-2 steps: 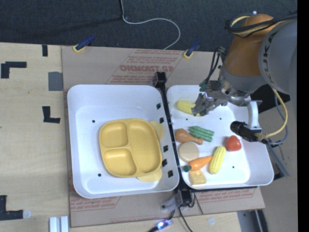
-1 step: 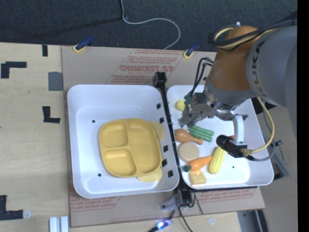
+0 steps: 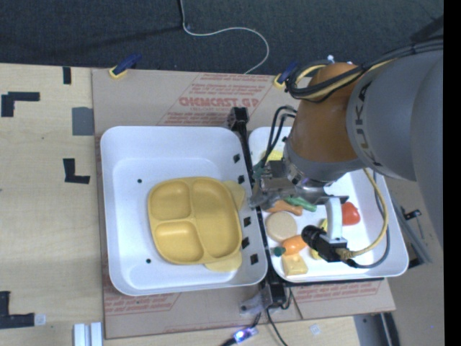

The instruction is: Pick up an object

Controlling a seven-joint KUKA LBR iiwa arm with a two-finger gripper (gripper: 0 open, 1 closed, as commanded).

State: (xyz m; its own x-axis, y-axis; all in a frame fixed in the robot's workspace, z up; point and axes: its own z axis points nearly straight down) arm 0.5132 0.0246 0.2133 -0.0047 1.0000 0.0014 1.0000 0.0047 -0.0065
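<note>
Hovering hand [image 3: 277, 193] sits just above round beige disc [image 3: 281, 226].

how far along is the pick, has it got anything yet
Done: the arm is down over the right bin, its gripper near the bin's left wall. In hand: nothing visibly held. Left: grasping and lifting one item; the round tan piece, orange piece and red piece lie in the bin.
</note>
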